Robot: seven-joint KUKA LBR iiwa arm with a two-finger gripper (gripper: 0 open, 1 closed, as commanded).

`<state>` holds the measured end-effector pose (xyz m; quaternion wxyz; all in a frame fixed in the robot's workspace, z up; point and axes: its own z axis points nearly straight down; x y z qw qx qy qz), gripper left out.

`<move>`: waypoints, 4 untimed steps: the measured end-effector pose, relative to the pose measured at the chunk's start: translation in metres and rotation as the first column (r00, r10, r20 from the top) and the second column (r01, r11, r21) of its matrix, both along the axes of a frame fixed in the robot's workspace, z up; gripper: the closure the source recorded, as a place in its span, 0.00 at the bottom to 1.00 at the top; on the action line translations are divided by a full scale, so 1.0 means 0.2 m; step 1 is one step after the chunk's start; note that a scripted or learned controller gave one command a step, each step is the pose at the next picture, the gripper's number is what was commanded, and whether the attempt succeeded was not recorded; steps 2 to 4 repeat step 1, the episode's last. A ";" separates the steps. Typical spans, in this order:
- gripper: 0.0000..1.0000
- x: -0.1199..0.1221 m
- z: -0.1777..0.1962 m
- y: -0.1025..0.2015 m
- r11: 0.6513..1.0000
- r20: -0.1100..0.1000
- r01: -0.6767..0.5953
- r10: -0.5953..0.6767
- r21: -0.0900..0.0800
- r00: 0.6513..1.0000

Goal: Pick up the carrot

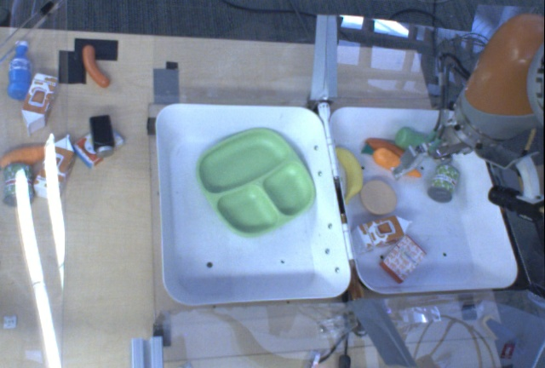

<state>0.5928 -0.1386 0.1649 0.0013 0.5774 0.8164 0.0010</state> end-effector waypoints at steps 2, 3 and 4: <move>0.00 0.19 -0.35 0.22 0.990 0.003 -0.144 0.144 -0.001 0.990; 0.00 0.19 -0.35 0.22 0.990 0.003 -0.144 0.144 -0.001 0.990; 0.00 0.19 -0.35 0.22 0.990 0.003 -0.144 0.144 -0.001 0.990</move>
